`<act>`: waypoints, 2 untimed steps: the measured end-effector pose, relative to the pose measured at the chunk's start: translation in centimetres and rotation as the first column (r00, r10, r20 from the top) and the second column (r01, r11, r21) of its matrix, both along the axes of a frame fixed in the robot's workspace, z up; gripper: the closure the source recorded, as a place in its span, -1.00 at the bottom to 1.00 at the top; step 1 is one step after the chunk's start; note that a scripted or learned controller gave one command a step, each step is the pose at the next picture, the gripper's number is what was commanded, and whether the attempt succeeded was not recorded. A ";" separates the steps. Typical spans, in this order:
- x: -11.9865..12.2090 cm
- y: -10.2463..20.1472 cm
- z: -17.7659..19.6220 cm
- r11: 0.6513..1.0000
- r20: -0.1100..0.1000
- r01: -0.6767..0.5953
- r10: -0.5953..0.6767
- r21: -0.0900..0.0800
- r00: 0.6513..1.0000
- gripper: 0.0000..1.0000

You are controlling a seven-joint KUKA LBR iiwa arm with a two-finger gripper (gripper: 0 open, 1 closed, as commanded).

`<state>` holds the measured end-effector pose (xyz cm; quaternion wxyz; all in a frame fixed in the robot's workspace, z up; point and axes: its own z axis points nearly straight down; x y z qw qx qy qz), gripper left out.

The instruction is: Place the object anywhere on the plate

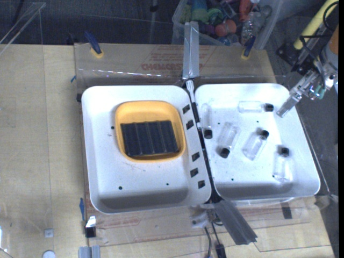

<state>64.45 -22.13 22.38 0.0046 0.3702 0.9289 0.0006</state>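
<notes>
Left bin [102, 160]: white and shallow; it holds the plate.
Right bin [301, 176]: white; it touches the left bin along the middle divider; clear bottles lie in it.
Plate [122, 114]: yellow with round corners; a dark ribbed rack [149, 138] lies on it.
Gripper [285, 107]: over the upper right corner of the right bin, just beside one bottle; nothing sits between its tips; I cannot tell if they are apart or together.
Bottles: five, transparent with black caps; one near the gripper [251, 107]; three in the middle [226, 139] [254, 143] [206, 123]; one at the right side [282, 162]; all in the right bin, well apart from the plate.
</notes>
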 end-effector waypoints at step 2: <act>1.1 0.0 5.4 0.929 -0.006 -0.370 0.370 0.002 0.929 -1.00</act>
